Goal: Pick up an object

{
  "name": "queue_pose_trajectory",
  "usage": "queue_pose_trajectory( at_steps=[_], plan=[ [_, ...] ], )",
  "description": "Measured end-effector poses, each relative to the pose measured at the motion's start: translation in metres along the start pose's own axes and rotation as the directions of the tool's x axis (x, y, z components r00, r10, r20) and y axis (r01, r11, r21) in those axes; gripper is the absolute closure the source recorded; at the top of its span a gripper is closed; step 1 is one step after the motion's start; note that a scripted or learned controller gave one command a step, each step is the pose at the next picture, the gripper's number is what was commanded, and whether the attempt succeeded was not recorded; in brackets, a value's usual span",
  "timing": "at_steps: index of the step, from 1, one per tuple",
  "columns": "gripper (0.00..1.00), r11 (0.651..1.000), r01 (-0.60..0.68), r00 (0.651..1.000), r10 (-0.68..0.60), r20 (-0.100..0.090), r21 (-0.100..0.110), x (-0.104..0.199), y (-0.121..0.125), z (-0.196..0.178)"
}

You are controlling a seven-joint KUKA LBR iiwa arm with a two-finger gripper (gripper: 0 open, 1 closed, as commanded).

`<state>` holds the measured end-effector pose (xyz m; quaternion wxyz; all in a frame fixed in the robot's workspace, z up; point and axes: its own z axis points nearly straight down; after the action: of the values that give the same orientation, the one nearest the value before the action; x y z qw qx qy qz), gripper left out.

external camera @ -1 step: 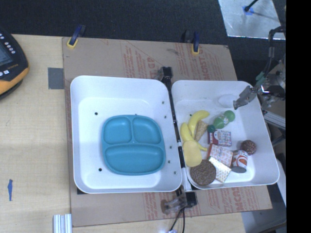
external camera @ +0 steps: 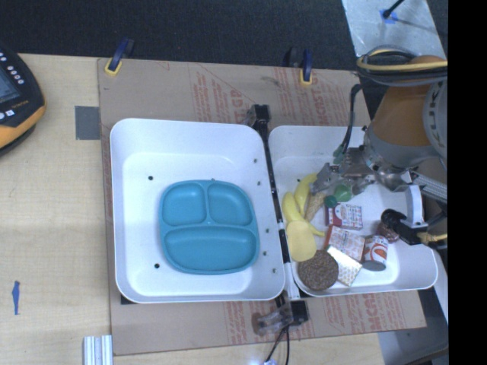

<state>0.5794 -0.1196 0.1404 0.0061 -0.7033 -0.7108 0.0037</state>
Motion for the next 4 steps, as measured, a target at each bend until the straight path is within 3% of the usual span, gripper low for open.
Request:
queue_pose_trajectory(
  at_steps=[1,2,3,4],
  plan=[
    [0.00,1.000,-0.002,1.000,0.002,0.004,-0.012,0.020,0.041,0.051],
    [0.00,1.000,-0.010,1.000,0.010,0.007,-0.017,-0.029,0.063,0.002],
    [0.00,1.000,-0.009,1.000,0.009,0.004,-0.005,-0.048,0.009,0.050],
    [0.00,1.000,-0.008,1.000,0.008,0.003,-0.006,-0.041,-0.059,0.050]
  ],
)
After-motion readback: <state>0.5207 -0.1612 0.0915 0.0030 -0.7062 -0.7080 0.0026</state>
